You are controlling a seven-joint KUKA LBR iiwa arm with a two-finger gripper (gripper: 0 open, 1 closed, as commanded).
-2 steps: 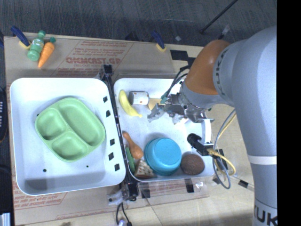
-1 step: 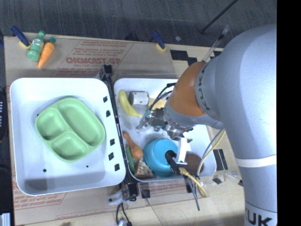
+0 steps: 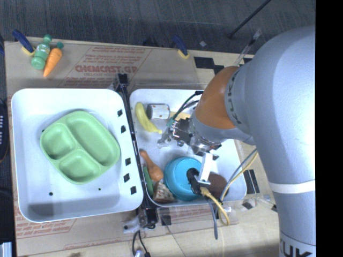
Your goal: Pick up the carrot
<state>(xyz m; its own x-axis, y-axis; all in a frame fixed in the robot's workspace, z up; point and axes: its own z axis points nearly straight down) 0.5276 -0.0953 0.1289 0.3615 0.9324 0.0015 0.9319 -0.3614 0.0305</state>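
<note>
Carrot lies in the right bin, tight along its left wall and just beside the blue bowl. My gripper hangs a little above and right of it in the view, near the banana (spread or closed, I cannot tell). I judge 1 approach best: shift toward the wall, line up across the carrot's narrow width, descend straight, and stay off the bowl and the wall.
</note>
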